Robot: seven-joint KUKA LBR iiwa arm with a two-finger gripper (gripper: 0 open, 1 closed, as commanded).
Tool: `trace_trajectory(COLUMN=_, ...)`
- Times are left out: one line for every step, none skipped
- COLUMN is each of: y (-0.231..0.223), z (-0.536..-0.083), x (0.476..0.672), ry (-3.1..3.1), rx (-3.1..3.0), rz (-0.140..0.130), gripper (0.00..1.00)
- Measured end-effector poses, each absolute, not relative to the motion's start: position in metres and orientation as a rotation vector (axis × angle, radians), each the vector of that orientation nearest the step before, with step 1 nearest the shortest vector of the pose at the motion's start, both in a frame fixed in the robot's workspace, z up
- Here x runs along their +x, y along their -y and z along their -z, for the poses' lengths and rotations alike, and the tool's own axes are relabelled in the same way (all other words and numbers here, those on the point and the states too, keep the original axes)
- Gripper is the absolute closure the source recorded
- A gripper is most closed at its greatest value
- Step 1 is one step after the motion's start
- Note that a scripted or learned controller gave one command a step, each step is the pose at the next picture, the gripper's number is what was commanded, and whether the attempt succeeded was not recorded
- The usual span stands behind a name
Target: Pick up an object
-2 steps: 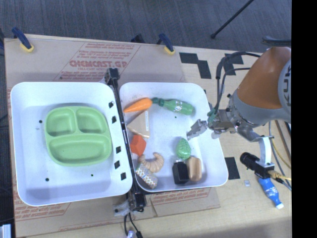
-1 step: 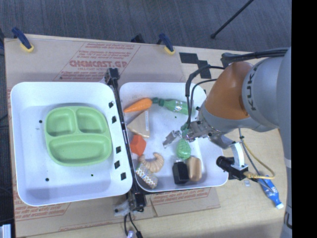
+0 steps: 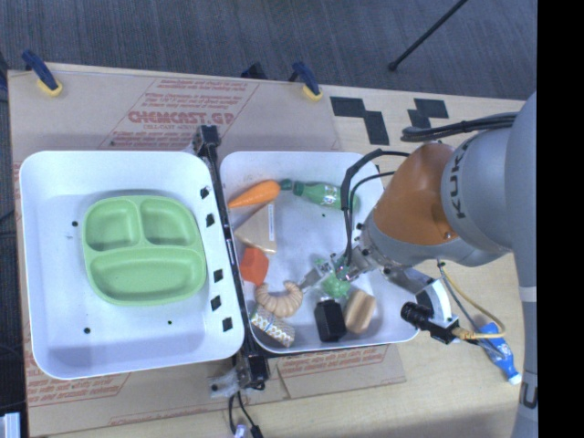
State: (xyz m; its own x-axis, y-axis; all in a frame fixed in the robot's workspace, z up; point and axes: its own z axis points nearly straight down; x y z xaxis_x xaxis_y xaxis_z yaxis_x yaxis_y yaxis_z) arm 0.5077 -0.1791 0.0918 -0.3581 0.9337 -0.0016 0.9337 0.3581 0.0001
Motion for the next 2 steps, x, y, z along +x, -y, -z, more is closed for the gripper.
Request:
trace_trajectory(y=0.179, z=-0.102, x=0.508, ry=-2.595, rx=1.774, rz=0.002, gripper=1.00)
trace_trajectory(y=0.088, z=-0.192, x=0.496, ry=-2.605, rx=1.759, rz=0.000, gripper=1.00)
